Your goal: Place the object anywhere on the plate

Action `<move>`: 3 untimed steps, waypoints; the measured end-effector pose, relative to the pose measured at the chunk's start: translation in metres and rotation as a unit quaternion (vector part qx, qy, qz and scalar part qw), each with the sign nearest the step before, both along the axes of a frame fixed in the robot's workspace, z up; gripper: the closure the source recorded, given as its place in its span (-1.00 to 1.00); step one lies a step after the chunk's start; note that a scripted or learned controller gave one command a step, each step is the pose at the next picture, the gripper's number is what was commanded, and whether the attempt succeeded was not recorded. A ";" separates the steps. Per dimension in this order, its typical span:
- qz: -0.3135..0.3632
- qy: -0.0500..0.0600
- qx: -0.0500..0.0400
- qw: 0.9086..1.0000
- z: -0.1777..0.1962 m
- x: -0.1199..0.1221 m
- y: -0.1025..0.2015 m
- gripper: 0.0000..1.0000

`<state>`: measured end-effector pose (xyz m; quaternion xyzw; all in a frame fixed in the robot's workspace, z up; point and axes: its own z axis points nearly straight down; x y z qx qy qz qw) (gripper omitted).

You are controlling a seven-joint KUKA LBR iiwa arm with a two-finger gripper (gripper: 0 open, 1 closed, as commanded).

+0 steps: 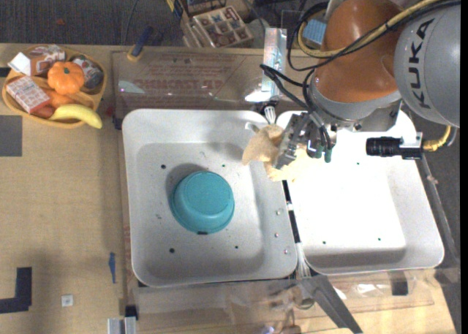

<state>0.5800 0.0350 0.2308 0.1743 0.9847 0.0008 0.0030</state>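
Teal plastic is seen in the left bin (146,135), where the round plate (202,201) lies upside-down or dome-like near the middle of the floor. A pale tan object (262,147) is held up over the inner edge of that bin, by the seam with the right bin (380,237), and appears to be clamped between the jaws (287,151). The letters "KUKA" are read in black on the grey arm (431,62). A basket (51,91) with an orange pumpkin and a banana is set on the table (58,215), well apart from the bins.
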 end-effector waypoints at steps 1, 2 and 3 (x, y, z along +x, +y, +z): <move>0.173 0.000 0.000 0.985 -0.007 0.000 0.057 1.00; 0.174 0.000 0.000 0.985 -0.005 -0.011 0.108 1.00; 0.174 -0.001 0.000 0.985 -0.005 -0.011 0.108 -1.00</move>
